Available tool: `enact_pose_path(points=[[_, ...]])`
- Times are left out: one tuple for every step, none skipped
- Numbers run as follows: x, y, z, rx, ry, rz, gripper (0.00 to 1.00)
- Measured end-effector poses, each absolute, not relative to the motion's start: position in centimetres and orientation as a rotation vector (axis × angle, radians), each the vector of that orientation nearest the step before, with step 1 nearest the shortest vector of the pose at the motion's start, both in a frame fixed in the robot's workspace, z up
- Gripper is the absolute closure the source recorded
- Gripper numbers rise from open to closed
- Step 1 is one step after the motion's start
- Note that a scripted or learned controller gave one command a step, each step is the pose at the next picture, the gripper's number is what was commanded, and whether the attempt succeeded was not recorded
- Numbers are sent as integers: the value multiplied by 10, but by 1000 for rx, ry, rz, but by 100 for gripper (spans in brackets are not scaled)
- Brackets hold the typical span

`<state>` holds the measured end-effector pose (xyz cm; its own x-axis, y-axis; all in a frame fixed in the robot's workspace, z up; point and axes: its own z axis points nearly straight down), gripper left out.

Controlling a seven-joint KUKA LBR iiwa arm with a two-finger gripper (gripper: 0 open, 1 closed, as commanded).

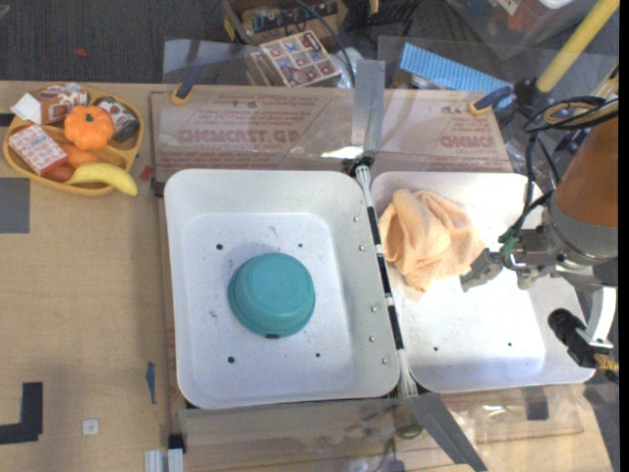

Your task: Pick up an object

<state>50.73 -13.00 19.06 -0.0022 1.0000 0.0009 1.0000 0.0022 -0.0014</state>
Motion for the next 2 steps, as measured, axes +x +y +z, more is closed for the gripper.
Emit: enact_pose_path(points=[[579,-100,130,-2113,-2328,-2,0],[604,-101,92,-2047,-2396,-12,0]])
